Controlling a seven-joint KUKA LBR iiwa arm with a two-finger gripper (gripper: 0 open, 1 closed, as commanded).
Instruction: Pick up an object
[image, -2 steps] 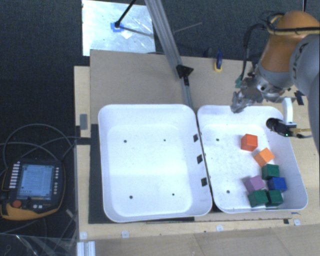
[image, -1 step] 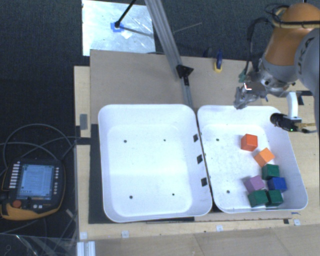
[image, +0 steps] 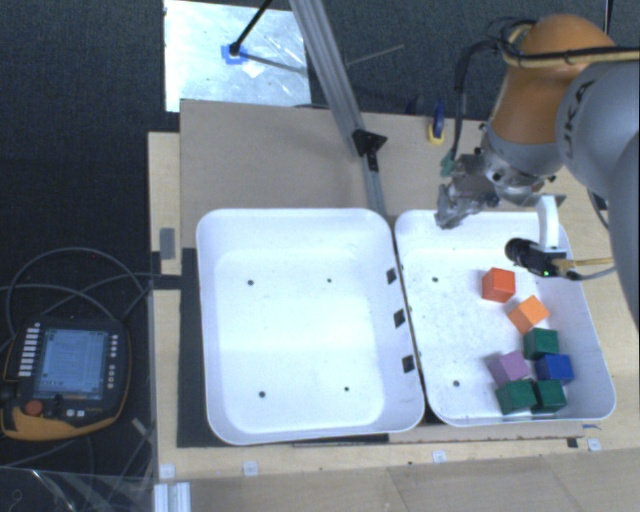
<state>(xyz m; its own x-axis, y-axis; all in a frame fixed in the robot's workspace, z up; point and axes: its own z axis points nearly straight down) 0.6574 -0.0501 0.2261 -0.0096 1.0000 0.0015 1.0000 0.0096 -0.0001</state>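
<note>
1. we saw the claw (image: 452, 213) hanging over the far edge of the right bin (image: 440, 330), near its far left corner; at this slant we could not tell its state, and nothing showed in its grip.
2. the things to pick lay in the right bin, along its right side and near right corner, well apart from the claw: a red-orange block (image: 498, 284), a paler orange block (image: 527, 313), a green block (image: 541, 342), a blue block (image: 555, 368), a lilac block (image: 511, 367) and two more green blocks (image: 531, 397) at the near rim.
3. we judged them small rigid cubes, likely painted wood or foam, light, stiff, not fragile, with flat matte faces that should give a fair hold.
4. the red-orange block stood a little apart from the rest, so we thought it the easiest to take, closing on two opposite flat sides.
5. the lower blocks were packed touching one another and close to the bin wall, leaving little room beside them.
6. both bins were smooth, shallow white plastic with rounded corners; the left bin (image: 215, 300) sat just beside the right one, on a pale board desk (image: 260, 150).
</note>
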